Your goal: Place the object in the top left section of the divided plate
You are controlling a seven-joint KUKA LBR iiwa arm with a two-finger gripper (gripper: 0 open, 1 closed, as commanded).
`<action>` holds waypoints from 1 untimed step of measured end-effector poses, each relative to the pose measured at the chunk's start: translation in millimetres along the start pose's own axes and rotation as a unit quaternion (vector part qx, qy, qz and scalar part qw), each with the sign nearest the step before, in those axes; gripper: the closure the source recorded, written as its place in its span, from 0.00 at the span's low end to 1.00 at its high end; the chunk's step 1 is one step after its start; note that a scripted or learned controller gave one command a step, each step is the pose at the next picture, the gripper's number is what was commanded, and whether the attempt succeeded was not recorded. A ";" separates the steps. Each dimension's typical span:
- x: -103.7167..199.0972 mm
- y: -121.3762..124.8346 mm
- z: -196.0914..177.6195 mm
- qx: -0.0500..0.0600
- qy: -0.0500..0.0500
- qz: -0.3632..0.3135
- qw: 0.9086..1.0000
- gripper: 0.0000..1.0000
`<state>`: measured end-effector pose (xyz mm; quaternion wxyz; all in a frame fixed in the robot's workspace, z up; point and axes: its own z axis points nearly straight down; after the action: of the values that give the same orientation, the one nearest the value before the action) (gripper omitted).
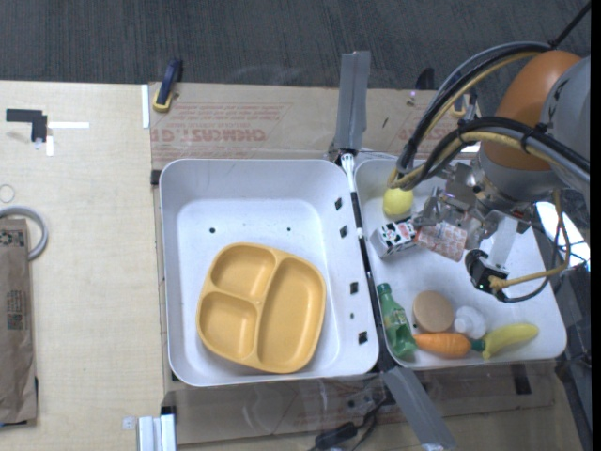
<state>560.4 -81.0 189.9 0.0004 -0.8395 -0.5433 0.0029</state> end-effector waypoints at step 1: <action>80.0 -4.4 -0.2 0.000 0.000 0.041 0.999 1.00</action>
<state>589.1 -6.3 189.8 0.0003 -0.8608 -0.5089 0.0028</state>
